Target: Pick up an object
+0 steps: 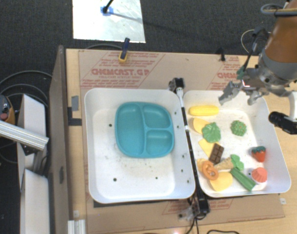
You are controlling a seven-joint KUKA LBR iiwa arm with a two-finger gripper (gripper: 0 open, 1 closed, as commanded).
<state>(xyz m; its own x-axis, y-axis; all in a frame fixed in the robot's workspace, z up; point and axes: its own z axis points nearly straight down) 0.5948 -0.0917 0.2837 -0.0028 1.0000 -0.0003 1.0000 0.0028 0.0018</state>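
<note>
Holding a teal tray (pixel 144 129), the left bin (pixel 102 179) — right bin (pixel 280 177) has toy food — gripper (pixel 242 92) open.

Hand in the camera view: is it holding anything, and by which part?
Nothing is held. The hand hangs above the far edge of the right bin, with no object between its fingers.

Red letters are being shown on the brown cardboard sheet (pixel 139 65) lying on the counter. "CHEMCAST GP" can be read; the smaller print is too blurry.
</note>
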